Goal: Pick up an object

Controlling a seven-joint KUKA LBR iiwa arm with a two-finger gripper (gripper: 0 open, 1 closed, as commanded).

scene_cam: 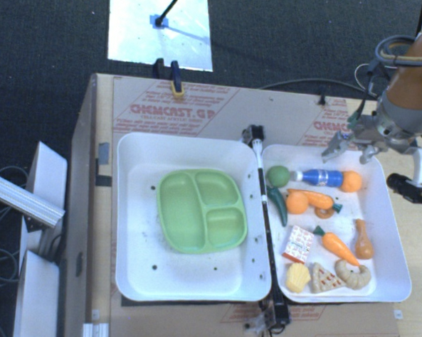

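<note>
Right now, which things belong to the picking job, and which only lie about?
For the job: claw; right bin with blue bottle, carrot, green ball, croissant.

Lying about: green divided plate in left bin; clamp.

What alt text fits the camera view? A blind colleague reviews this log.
A gripper hovers over the far edge of the right bin, which holds toy food and a blue bottle. The left bin holds a green tray.
</note>
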